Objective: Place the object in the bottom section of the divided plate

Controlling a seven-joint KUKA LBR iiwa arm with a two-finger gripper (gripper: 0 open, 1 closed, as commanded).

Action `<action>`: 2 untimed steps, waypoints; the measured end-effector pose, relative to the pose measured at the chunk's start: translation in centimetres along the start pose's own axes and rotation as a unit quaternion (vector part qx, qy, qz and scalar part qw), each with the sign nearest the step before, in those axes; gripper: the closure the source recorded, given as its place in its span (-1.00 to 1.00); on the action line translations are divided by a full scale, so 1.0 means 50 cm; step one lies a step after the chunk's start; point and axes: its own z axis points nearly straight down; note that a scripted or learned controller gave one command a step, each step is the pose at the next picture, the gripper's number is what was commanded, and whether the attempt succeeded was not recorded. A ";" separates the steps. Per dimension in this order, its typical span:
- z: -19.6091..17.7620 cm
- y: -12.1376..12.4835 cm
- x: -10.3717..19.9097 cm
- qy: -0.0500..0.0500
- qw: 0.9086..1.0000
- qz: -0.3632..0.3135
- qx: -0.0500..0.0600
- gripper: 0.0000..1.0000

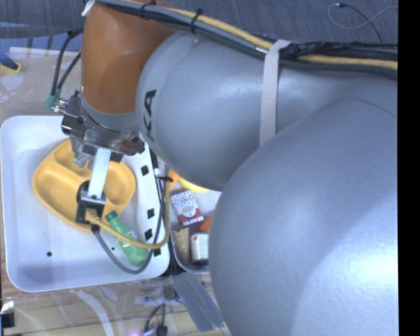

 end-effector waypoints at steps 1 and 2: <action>0.133 0.079 -0.029 -0.002 0.977 0.214 0.003 1.00; 0.098 0.023 0.001 -0.001 0.998 0.062 0.002 1.00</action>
